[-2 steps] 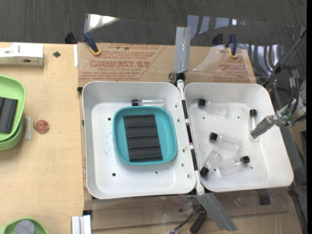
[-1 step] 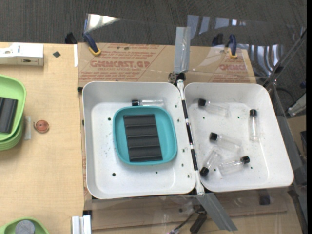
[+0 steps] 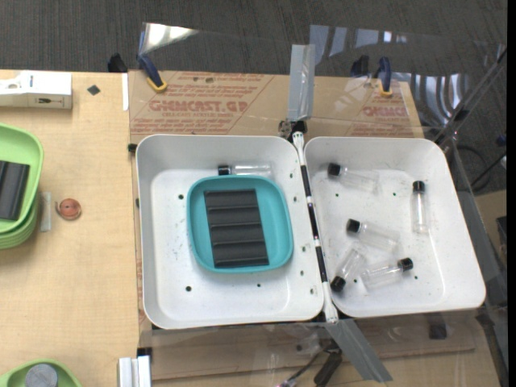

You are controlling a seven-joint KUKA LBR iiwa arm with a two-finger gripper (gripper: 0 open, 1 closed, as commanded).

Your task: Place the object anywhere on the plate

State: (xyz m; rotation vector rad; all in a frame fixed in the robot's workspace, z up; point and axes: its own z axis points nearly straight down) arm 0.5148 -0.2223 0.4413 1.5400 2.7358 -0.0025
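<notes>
clear black-capped vial [image 3: 242, 169] lying just behind teal plate [image 3: 239, 223]

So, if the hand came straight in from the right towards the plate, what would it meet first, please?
Probably the rightmost vial in the right bin, if it travels low; height is unclear.
</notes>
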